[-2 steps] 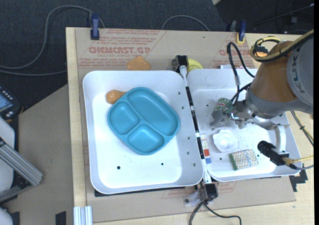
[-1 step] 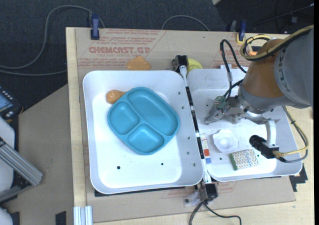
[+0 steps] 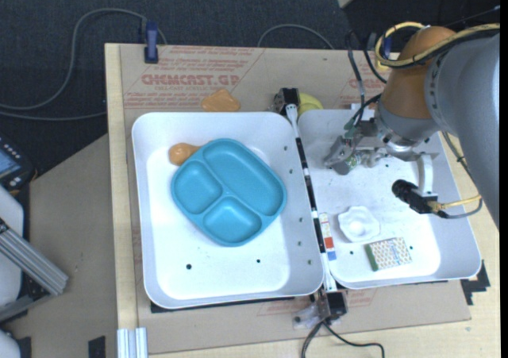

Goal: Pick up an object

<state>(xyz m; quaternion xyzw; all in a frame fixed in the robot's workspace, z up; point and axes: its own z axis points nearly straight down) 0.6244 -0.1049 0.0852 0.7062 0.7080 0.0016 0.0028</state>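
We see the gripper [image 3: 343,159] low in the right bin [image 3: 452,261], near its upper left; we cannot tell its grip state. A white cup [image 3: 357,225] and patterned sponge [image 3: 389,253], long axis left-right, lie toward the near edge. A blue divided plate [image 3: 228,190] occupies the left bin [image 3: 159,253].

A single fixed camera hangs above the bench [image 3: 119,190], looking down at a slant and near enough that the two white bins [image 3: 159,269] fill most of the frame. The arm [image 3: 468,71] enters from the right; the tilt seems slight, though that is hard to judge.
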